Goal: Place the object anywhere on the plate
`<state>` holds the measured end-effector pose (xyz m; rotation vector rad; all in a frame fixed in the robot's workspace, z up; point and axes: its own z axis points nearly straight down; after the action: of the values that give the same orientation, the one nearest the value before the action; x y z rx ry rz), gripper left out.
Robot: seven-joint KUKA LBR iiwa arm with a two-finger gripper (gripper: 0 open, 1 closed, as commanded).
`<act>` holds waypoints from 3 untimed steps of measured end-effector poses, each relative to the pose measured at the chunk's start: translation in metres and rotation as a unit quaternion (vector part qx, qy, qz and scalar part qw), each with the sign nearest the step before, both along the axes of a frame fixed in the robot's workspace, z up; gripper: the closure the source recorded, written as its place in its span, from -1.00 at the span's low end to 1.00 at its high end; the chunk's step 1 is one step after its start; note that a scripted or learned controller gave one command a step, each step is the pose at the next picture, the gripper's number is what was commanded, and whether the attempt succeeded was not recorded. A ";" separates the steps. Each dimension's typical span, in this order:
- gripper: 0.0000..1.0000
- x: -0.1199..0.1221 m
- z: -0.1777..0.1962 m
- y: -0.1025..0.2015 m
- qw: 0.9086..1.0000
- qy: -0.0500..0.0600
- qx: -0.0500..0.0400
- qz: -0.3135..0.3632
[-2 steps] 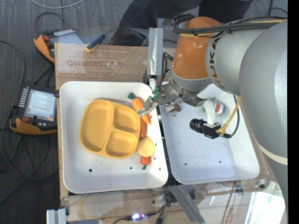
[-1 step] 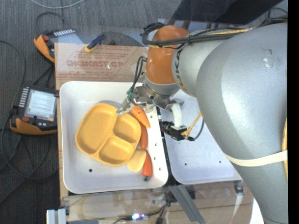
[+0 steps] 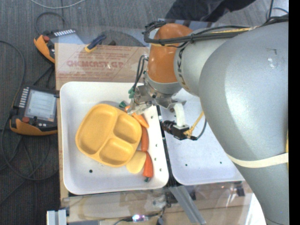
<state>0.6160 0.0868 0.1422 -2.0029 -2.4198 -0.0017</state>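
Even, fairly bright overhead light washes the white bin (image 3: 70, 172) nearly flat, puts soft sheen on the yellow plate (image 3: 108, 134) within it and a faint shadow under the plate's lower rim, while the arm (image 3: 243, 102) beside the bin looms large and slightly soft.

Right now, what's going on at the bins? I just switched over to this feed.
The grey arm's gripper is down over the left bin, at the upper right edge of the yellow divided plate. Carrots and a pale piece lie beside the plate along its right side. I can't tell whether the gripper holds anything. The right bin sits under the arm.
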 end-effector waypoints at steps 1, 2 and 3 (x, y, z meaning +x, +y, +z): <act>1.00 -0.066 0.063 -0.019 1.000 0.002 -0.001 0.021; 1.00 -0.134 0.042 0.101 0.999 0.003 -0.001 0.041; 1.00 -0.108 0.292 0.060 1.000 0.001 -0.003 -0.029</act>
<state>0.5076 0.1469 0.4340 -2.0723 -2.3626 0.0069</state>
